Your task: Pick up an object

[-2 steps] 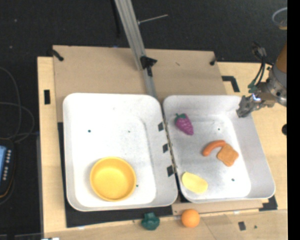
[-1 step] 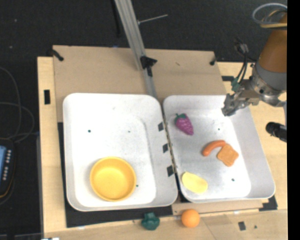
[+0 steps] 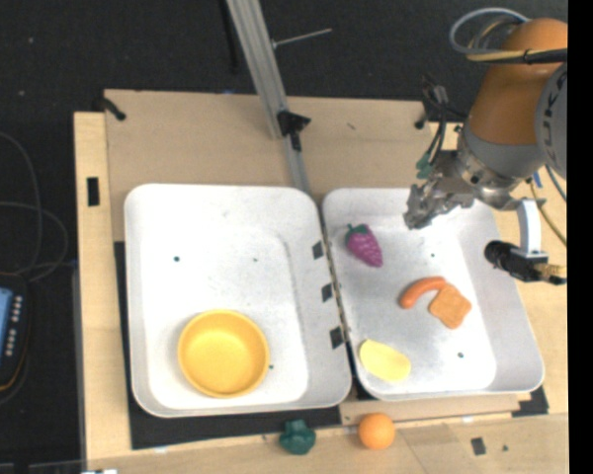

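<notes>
Sitting nearest on the bench were a green toy [image 3: 297,436] and an orange ball [image 3: 377,431]. A yellow bowl [image 3: 223,352] lay in the left bin [image 3: 217,225]. The right bin [image 3: 504,344] held a pale yellow piece [image 3: 383,360], an orange wedge [image 3: 450,307], a sausage [image 3: 420,291] and purple grapes [image 3: 365,245]. Farther right, the gripper [image 3: 421,211] hovered with nothing between its fingers; whether they were parted I could not tell.

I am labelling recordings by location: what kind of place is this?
Probably a robotics lab test bench: a grey and orange arm reaches over two white bins holding toy food, such as purple grapes, above dark carpet.
</notes>
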Action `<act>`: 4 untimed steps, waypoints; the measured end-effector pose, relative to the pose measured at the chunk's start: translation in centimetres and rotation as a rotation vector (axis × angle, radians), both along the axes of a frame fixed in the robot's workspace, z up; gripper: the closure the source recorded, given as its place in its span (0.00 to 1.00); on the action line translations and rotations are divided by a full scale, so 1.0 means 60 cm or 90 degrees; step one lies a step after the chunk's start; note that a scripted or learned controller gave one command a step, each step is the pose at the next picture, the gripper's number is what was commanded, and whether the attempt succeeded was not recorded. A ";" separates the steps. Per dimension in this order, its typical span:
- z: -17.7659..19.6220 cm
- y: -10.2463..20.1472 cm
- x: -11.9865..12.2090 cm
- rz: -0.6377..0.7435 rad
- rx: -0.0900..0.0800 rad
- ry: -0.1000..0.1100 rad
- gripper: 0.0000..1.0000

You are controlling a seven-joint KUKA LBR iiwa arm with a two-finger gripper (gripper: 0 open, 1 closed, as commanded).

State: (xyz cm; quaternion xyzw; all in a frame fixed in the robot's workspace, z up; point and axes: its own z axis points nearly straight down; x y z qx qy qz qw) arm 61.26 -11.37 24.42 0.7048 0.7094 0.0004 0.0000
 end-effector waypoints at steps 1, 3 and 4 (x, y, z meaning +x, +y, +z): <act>0.017 0.085 0.013 0.001 0.000 -0.001 1.00; -0.006 0.243 0.055 -0.002 0.000 0.000 1.00; -0.005 0.325 0.081 -0.002 0.000 0.000 1.00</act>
